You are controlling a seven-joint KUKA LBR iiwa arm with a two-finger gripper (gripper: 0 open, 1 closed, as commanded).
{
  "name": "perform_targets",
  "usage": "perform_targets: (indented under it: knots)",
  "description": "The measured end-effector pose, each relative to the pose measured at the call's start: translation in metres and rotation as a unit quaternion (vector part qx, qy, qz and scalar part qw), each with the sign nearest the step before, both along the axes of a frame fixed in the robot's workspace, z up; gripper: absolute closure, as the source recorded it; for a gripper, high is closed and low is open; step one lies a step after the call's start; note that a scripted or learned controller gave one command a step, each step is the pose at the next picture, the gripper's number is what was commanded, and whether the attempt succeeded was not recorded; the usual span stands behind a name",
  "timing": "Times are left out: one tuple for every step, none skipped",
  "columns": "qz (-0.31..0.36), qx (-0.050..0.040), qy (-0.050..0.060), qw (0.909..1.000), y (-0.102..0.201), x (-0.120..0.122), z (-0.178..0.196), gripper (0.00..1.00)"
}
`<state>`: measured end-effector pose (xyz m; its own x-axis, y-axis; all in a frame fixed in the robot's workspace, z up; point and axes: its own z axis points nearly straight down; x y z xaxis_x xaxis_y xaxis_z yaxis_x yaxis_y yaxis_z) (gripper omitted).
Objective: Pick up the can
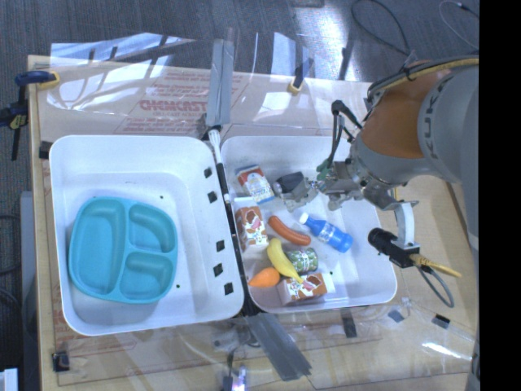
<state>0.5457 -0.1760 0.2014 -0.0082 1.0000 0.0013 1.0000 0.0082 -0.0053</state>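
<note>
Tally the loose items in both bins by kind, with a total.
Cartons: 3 (carton by the divider, carton below it, carton at the front)
Can: 1
Blue bottle: 1
Sausage: 1
Banana: 1
Orange piece, possibly a carrot: 1
Blue divided tray: 1
Total: 9

robot lab, bench [456, 332] with bins [122, 157], taped cables [444, 271]

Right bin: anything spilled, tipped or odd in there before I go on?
Nothing spilled. The items lie jumbled in the right bin: the can is on its side, wedged against the banana, and the bottle lies flat.
</note>
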Motion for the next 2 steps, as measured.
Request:
perform_targets:
  knots:
    - [0.051, -0.0001, -0.001, 0.9987, -0.012, -0.028, 0.053, 0.0]
    - [0.157, -0.0011, -0.004, 0.9876, 0.006, -0.046, 0.136, 0.0]
